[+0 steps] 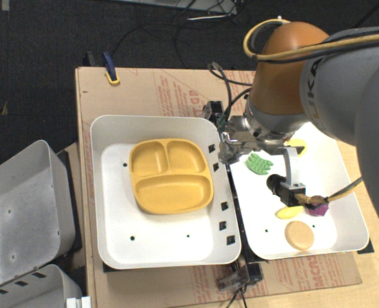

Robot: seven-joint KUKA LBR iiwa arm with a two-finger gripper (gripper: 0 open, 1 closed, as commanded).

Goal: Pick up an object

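My gripper (230, 150) hangs below the orange wrist band, over the left rim of the right bin (350, 236), close to the divider between the two bins. Just right of it lies a green leafy toy (259, 164). Nearer the front of the same bin are a yellow oblong piece (286, 212), a small purple piece (318, 207) and a round tan piece (299, 234). A small yellow bit (297, 149) peeks out from under the arm. Nothing shows between the fingers.
A yellow divided plate (171, 175) lies in the left bin (112, 236). The arm covers the far part of the right bin. A grey container (22, 204) stands off the bench at the left. Cables run along the back edge.
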